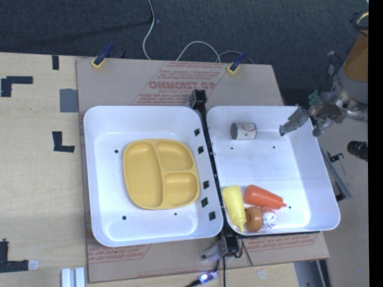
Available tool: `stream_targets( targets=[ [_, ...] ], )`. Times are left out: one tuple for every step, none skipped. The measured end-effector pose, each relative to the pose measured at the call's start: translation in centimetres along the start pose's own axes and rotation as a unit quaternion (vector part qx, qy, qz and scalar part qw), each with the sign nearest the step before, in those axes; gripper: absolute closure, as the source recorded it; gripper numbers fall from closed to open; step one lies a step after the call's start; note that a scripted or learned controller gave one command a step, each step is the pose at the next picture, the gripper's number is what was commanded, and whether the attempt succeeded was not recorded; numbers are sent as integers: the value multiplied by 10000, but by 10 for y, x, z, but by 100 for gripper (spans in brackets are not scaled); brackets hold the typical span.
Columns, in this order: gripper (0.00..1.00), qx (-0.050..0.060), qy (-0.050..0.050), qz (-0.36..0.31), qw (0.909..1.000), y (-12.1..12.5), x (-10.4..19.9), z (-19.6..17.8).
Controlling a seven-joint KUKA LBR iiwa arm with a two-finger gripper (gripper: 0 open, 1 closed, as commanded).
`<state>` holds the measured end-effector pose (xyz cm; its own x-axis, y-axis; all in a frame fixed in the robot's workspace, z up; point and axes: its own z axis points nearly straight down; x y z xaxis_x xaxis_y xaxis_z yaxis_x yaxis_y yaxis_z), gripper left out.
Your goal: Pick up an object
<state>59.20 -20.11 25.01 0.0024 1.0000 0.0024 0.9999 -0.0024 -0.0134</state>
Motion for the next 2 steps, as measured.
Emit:
stream_targets(
  targets=[
    [0, -61, -14, -18, 10000, 2, 1, -7],
    [0, -41, -15, -14, 10000, 2, -4, 38]
  ],
)
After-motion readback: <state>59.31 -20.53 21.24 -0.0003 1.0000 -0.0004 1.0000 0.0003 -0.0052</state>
